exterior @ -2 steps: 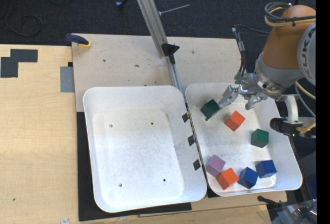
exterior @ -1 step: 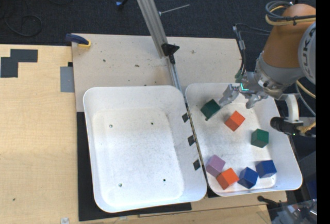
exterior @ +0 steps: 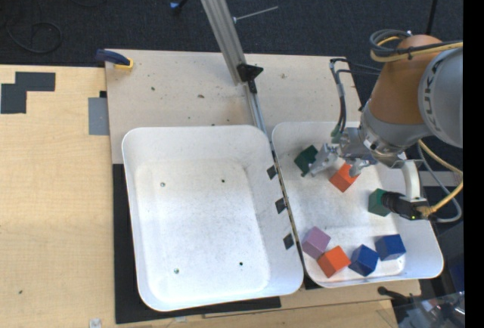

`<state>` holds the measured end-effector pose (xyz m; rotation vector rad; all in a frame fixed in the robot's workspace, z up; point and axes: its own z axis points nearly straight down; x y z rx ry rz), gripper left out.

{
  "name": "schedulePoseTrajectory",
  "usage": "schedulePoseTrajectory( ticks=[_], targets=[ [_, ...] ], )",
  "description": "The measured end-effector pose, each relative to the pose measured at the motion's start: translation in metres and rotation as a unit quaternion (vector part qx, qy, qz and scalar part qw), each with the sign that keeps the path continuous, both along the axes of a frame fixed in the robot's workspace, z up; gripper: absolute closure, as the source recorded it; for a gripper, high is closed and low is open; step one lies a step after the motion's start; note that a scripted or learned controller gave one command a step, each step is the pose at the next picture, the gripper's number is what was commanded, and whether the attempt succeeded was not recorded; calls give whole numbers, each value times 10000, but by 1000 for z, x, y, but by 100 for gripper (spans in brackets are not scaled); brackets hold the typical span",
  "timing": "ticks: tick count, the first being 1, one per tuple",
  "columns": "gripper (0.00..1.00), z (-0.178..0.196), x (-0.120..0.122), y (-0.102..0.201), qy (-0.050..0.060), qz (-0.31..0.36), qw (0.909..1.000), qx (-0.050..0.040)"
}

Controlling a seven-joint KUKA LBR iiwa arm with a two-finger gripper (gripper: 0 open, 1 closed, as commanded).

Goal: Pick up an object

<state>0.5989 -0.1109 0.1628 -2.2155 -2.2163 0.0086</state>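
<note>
My gripper hangs over the upper part of the right bin, open, with its fingers spread to either side. An orange-red cube sits just below and between them; I cannot tell if they touch it. A dark green block lies just left of the gripper. Another green block lies to the lower right, near the arm's cables. Along the bin's front edge sit a purple cube, an orange cube and two blue cubes.
The left bin shows only small dark specks. A ridge with black clips divides the two bins. A slanted metal strut rises behind them. The bench top lies beyond the bins.
</note>
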Motion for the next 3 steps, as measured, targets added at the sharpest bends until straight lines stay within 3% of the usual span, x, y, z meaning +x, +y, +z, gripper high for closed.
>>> schedulePoseTrajectory(
  ticks=[1,2,3],
  targets=[
    [0,-51,-7,8,1,-29,10000,2],
    [0,-71,-6,8,-36,-29,10000,-7],
    [100,-61,-7,7,-33,-67,10000,-1]
  ],
)
